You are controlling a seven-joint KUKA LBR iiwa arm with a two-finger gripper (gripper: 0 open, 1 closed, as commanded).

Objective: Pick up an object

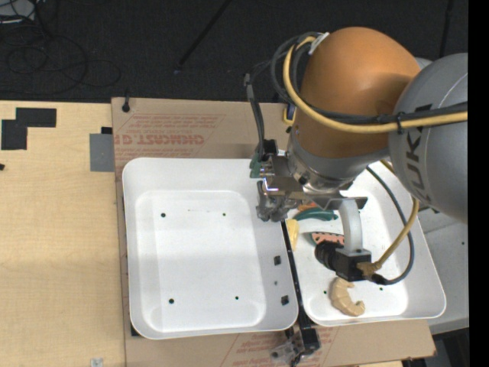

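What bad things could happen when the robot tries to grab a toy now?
The gripper hangs by the wall between the bins, so it might bump it. The things crowd together under the arm: a teal piece, a yellow piece, so it could grab badly. The tan croissant-shaped toy lies farther off.

Grey arm (367, 121) reaching left, tool (269, 205) lowered

My surface (53, 228) is pale wood; a brown cardboard sheet (183, 132) lies on it, bearing my left bin (137, 281) and right bin (428, 297) side by side.
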